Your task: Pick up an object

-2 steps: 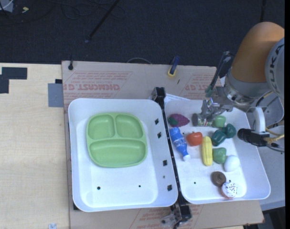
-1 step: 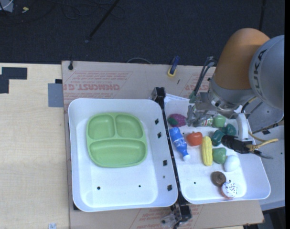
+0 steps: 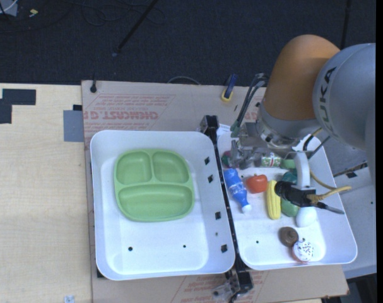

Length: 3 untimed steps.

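A: How do the bins sit?
B: Side by side on the bench. The left bin (image 3: 109,232) holds a divided plate (image 3: 154,185) toward its back.

A: And the right bin (image 3: 267,251)?
B: Crowded. A bottle (image 3: 236,189) lies near its left wall, with a toy tomato (image 3: 257,183) just right of it and a corn cob (image 3: 273,199) right of that. Toward the front right, a round disc (image 3: 288,235) sits just behind a speckled ball (image 3: 303,250).

A: Where's the arm?
B: It comes in from the right, with the gripper (image 3: 238,151) over the back of the right bin, behind the bottle.
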Motion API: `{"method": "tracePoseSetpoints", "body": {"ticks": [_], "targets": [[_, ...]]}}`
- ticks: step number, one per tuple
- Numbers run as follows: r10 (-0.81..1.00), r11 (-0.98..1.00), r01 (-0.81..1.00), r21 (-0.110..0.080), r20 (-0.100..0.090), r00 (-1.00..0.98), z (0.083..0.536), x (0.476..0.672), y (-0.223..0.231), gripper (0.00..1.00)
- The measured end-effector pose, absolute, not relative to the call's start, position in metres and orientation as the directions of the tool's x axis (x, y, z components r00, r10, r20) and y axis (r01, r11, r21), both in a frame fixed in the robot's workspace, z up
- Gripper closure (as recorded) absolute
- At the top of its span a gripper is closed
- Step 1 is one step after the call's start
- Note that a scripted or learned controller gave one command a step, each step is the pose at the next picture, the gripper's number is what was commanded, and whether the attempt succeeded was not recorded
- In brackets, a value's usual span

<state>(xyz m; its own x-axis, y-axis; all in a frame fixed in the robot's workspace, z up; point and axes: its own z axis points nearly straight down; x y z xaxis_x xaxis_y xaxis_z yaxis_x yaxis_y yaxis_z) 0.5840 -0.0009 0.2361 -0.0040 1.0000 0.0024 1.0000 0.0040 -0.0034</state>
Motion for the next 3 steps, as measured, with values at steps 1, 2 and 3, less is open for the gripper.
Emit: {"method": "tracePoseSetpoints", "body": {"ticks": [1,2,3], "targets": [[1.000,0.002,1.000,-0.005,0.001,-0.002,0.233,0.575,0.014,1.00],[1.000,-0.001,1.000,-0.003,0.000,0.001,0.231,0.580,-0.003,1.00],[1.000,0.001,1.000,-0.002,0.001,-0.001,0.233,0.586,0.002,1.00]]}}
